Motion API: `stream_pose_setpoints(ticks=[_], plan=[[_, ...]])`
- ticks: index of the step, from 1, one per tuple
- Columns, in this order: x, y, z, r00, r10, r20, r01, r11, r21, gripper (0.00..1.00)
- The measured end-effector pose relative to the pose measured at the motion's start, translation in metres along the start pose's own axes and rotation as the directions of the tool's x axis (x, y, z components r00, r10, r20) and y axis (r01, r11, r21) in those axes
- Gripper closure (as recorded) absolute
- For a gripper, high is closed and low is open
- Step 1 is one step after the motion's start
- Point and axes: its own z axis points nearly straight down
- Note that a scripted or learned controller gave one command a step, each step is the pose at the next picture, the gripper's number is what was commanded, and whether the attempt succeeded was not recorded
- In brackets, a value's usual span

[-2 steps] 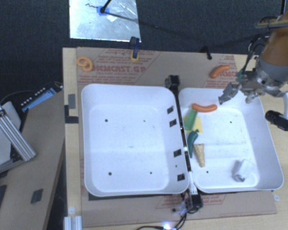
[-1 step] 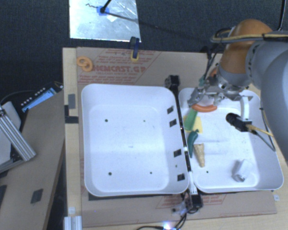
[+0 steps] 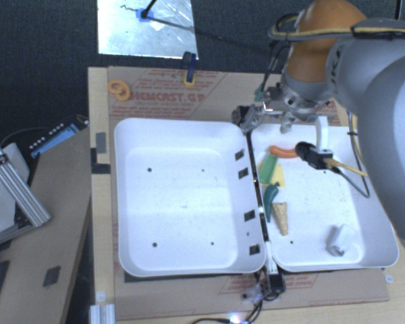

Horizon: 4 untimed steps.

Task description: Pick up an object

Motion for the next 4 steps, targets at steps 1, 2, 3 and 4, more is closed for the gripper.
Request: stream_pose_setpoints(ticks=[1, 2, 3, 4], plan=[[0.093, -0.001, 0.005, 1.0, -0.001, -0.001, 0.001, 1.0, 0.006, 0.0], [0.152, -0.002, 0.11, 1.0, 0.003, 0.002, -0.003, 1.0, 0.01, 0.0], [0.148, 0.0, 0.094, 1.0, 0.006, 0.002, -0.006, 1.0, 0.005, 1.0], [0.249, 0.0, 0.077, 1.0, 0.0, -0.003, 0.0, 1.0, 0.004, 1.0]])
